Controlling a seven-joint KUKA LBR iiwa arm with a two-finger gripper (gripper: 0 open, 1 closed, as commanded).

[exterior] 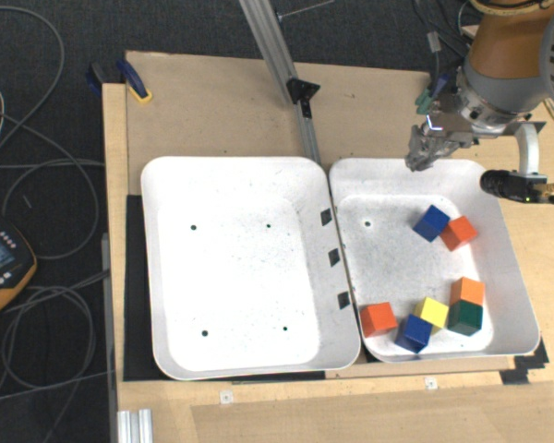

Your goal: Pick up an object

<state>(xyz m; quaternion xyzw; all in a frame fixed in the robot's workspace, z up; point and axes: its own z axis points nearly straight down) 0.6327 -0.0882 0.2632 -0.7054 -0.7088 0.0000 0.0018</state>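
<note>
Jaws (423, 160), their state impossible to tell, hover over the right bin's (388, 169) upper rim, seemingly poised above the blue cube (431, 222).

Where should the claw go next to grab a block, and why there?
Probably down and a little toward the near side, to the blue block. The claw hangs above the far rim of the right bin, with nothing seen in it. That blue block looks like the closest one, touching only the orange block beside it, while the other blocks crowd the bin's near edge.
</note>
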